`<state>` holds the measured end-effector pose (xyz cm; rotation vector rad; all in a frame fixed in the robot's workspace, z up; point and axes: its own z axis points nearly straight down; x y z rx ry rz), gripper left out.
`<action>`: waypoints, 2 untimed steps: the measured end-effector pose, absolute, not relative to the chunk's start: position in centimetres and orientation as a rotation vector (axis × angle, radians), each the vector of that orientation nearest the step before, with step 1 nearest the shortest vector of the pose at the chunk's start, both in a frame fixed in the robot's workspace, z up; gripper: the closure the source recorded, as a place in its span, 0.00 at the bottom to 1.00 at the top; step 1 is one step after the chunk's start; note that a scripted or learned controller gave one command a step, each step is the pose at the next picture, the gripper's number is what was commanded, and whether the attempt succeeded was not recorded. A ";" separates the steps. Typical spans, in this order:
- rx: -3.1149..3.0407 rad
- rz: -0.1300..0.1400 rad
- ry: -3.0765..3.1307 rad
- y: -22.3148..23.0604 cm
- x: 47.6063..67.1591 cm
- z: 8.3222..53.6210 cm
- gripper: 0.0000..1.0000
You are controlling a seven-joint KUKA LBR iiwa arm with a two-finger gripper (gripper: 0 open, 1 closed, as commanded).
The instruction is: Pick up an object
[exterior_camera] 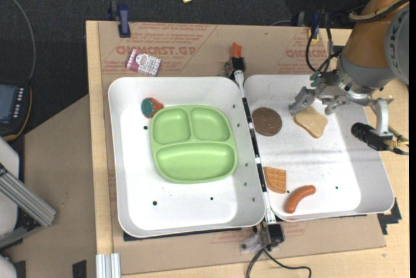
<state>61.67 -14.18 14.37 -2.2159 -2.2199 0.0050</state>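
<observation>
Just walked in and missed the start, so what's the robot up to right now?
The arm's gripper is down in the right bin, right at a tan bread-like piece; whether it grips it is unclear. A brown round cookie, a waffle piece and a sausage also lie in that bin. The left bin holds a green divided plate and a small red-and-green item.

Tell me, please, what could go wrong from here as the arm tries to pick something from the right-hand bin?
1. The gripper hovers over one end of the bread slice; an off-centre close might tip or push it instead of lifting it.
2. The slice lies flat on the right bin floor, so the fingers may slide over it.
3. The brown cookie sits close by; a sideways nudge could shove the slice into it.
</observation>
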 end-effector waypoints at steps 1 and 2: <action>-2.222 0.009 -2.212 -18.4 60.0 8.0 0.00; -2.221 -0.003 -2.228 -15.7 63.6 8.5 0.00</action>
